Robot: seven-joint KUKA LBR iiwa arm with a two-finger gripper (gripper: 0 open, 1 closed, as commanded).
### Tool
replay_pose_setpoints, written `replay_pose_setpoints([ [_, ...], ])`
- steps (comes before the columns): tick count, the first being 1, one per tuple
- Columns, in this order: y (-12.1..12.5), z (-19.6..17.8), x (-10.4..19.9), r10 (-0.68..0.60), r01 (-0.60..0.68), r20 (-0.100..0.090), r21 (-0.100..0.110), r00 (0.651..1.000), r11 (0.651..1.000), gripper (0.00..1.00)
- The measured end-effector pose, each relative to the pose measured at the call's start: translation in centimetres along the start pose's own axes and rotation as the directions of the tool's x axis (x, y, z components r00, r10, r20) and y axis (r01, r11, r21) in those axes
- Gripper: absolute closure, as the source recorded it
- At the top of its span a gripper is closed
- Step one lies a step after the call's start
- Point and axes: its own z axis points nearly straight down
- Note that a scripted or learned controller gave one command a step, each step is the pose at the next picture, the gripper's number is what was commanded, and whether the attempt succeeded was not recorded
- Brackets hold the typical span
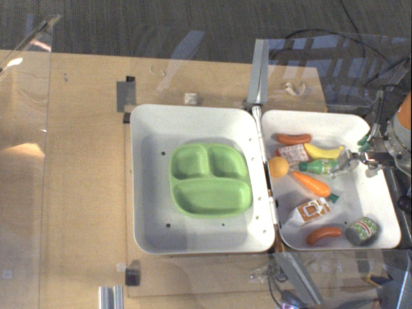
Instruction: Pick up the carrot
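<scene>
The carrot [311, 184], orange with a green stub at its right end, lies slanted in the middle of the right bin [386, 201]. My gripper [348, 161] reaches in from the right edge, above and to the right of the carrot. Its tip sits next to a green bottle [317, 167] that lies just above the carrot. Nothing shows as held.
Around the carrot lie a sausage [294, 138], a banana [324, 151], a small red-and-white pack [293, 153], a yellow-orange fruit [278, 167], a carton [311, 210], a second sausage [324, 235] and a can [363, 230]. The left bin [148, 192] holds a green divided plate [210, 201].
</scene>
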Motion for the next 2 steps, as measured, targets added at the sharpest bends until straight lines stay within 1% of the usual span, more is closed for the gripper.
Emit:
replay_pose_setpoints([
  [1,-0.2,12.6,3.5,0.124,-0.124,0.000,-0.002,0.992,0.992,0.00],
  [2,0.0,11.5,3.6,0.122,-0.122,-0.001,-0.006,0.993,0.993,1.00],
])
